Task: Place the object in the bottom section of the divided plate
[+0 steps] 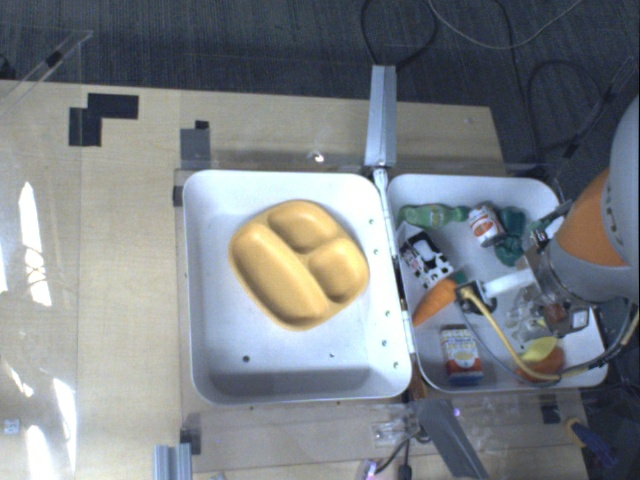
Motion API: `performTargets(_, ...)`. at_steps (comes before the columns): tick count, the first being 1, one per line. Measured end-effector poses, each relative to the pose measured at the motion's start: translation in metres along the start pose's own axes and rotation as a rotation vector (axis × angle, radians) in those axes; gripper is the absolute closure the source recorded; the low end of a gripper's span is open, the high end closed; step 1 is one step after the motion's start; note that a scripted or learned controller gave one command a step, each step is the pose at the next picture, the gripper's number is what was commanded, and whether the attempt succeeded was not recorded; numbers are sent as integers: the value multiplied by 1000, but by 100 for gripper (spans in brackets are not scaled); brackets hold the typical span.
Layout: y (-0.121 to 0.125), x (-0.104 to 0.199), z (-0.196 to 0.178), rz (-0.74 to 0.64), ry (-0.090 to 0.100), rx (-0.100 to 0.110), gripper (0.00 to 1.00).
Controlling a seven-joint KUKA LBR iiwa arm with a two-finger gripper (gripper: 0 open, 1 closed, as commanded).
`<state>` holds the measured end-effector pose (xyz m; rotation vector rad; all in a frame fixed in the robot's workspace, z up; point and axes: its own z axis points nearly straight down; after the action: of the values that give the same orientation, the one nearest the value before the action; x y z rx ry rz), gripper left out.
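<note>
Over the right bin's (pixel 432 376) right-hand edge hangs the grey arm (pixel 625 183) with its orange band (pixel 598 230), its wrist lowered into the clutter there. Whether the gripper (pixel 545 313) is open or closed cannot be told, since its tip is lost among cables and bright objects beneath it. Inside that bin lie a green bottle (pixel 432 213) along the far edge, a small can (pixel 485 224) beside it, a teal item (pixel 512 236) nearer the far right corner, a black-and-white carton (pixel 424 258) against the left wall, an orange carrot-like piece (pixel 434 304) just below it, a small printed packet (pixel 461 354) near the front edge, and a yellow and orange piece (pixel 540 354) close under the wrist. A yellow cord (pixel 492 326) curves between the carrot-like piece and that yellow piece. Which of these is the object to be moved cannot be told. At the middle of the left bin (pixel 200 298) sits the yellow divided plate (pixel 298 263), slightly rotated, its three sections bare, well apart from the arm.
</note>
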<state>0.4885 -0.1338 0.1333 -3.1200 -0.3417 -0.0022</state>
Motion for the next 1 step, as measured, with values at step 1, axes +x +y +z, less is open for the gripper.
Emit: performTargets(1, 0, 0, 0, 0, 0, 0, 0)
